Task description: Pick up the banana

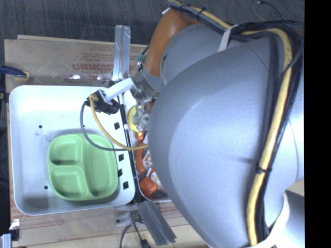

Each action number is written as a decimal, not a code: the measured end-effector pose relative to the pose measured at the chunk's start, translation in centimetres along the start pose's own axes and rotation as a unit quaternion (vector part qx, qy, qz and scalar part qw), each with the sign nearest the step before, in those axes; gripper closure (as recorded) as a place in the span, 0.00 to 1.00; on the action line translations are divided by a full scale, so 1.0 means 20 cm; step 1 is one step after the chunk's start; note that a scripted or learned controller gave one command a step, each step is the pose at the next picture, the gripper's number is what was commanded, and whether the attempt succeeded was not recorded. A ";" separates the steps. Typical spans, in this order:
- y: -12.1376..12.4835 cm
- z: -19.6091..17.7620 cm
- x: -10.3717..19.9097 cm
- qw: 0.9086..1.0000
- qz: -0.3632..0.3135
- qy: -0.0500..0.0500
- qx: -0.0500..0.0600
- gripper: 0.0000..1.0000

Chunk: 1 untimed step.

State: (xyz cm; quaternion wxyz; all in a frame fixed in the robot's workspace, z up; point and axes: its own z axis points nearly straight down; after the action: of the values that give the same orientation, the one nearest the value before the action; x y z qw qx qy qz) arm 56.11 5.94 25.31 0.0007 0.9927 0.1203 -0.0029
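Banana (135, 117) lies beneath the arm (217, 138) (bent low over the bins) — pincer's state unreadable.

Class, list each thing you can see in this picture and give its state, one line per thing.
Green plastic divided tray: lying flat in the left bin, compartments bare.
Left white shallow bin: holds the tray.
Grey arm with orange band: reaching over the right bin, covering most of it.
Orange-red items: partly hidden under the arm.

Reddish print on cardboard (88, 61), illegible.
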 end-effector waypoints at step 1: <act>-0.18 -0.56 0.14 0.993 -0.116 0.002 0.001 1.00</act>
State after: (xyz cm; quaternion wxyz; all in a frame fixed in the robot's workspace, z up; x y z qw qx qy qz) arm 58.01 10.22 36.55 -0.0009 0.9722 0.2343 -0.0009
